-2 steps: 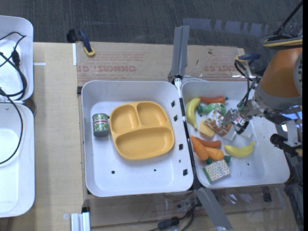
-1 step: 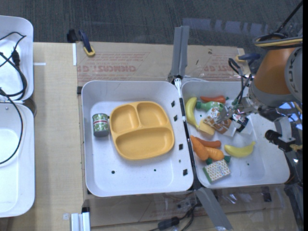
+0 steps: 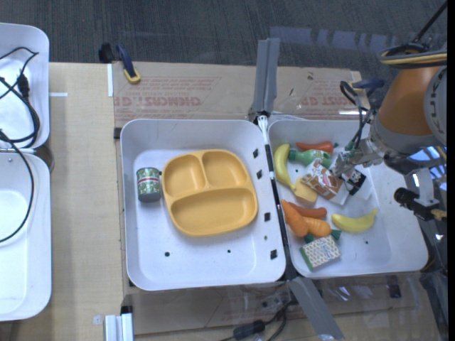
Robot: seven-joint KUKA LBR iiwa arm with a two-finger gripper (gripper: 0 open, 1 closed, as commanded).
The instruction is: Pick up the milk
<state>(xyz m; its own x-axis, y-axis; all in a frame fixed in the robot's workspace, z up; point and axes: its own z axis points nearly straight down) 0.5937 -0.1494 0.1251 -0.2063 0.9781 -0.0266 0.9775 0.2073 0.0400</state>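
Right, on the camera view I see the arm [image 3: 416,98] reaching in over the right bin [image 3: 398,254], with the gripper [image 3: 350,163] down low among the toy food. I cannot tell how the gripper is set; it's too small and cluttered there. The milk [image 3: 323,183], a small carton with a red and white print, lies flat just left of and below the gripper, touching or nearly touching it. Further left of the gripper a yellow banana [image 3: 281,163] lies along the bin's wall, and a second banana [image 3: 354,222] sits below the gripper. Carrots [image 3: 306,219] lie below and left of it, with a green box [image 3: 320,252] beyond them. Far to the gripper's left, in the left bin [image 3: 142,261], a yellow divided plate [image 3: 210,190] rests beside a small can [image 3: 148,184].
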